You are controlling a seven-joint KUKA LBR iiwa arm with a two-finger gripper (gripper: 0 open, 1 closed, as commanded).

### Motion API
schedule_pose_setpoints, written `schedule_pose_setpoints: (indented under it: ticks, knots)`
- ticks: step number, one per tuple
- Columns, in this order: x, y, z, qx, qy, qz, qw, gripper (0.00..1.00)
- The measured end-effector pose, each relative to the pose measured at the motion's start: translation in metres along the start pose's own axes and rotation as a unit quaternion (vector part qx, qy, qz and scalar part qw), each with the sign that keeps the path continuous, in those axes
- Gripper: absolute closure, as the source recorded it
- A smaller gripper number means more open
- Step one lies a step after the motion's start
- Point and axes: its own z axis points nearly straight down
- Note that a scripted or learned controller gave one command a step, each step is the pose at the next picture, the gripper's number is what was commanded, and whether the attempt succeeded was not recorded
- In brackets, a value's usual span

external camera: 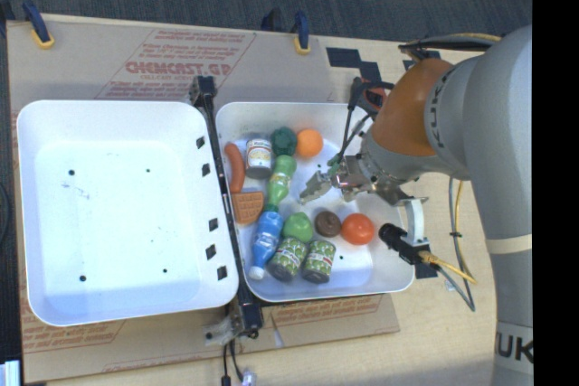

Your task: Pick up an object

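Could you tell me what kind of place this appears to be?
Probably a robotics lab's grasping test bench: a grey arm reaches over two white bins, the right bin holds toy food and small cans, and the cardboard base is clamped down.

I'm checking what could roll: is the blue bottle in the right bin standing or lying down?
Lying down. The blue bottle shows its full side, white cap toward the bin's near edge, beside the green cans.

Orange ball, blue bottle, seemingly brown doughnut.
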Motion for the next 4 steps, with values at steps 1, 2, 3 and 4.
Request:
schedule_pose_setpoints:
  ticks: [1, 2, 3, 4]
  knots:
    - [0.022, 0.056, -0.008, 0.000, 0.000, 0.000, 1.0000, 0.00]
    - [0.027, 0.093, 0.002, 0.010, 0.003, -0.001, 0.9999, 0.00]
    - [0.025, 0.089, -0.007, 0.019, 0.003, -0.002, 0.9998, 1.00]
    - [0.025, 0.089, -0.007, 0.019, 0.003, -0.003, 0.9998, 0.00]
